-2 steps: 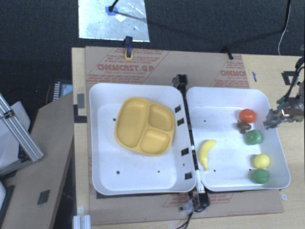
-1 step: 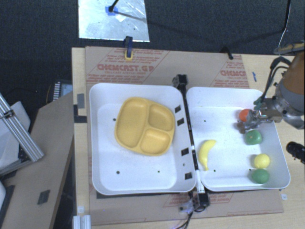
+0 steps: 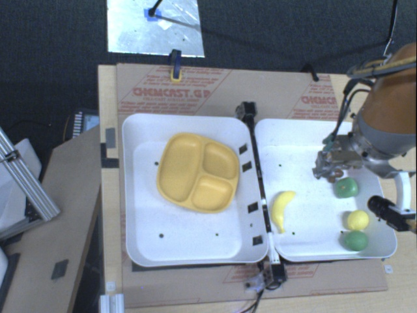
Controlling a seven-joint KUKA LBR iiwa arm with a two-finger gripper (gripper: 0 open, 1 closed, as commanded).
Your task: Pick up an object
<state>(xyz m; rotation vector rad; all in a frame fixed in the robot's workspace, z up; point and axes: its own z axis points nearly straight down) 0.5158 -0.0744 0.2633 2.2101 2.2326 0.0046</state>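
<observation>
The 2 white bins [image 3: 195,246] are showing a smooth, matt plastic surface. The yellow divided tray [image 3: 197,172], lying in the bin left of the black divider strip [image 3: 255,188], is looking like smooth plastic with a faint sheen. Right of that strip, the banana [image 3: 282,210], the yellow ball [image 3: 357,220] and the 2 green balls [image 3: 346,188] are appearing as smooth, slightly glossy plastic. The gripper [image 3: 331,165] is presenting dull grey metal. Beneath the bins, the brown board [image 3: 195,87] is reading as matt printed cardboard. Behind the board, a square sheet [image 3: 156,18] is gleaming like crinkled foil.
</observation>
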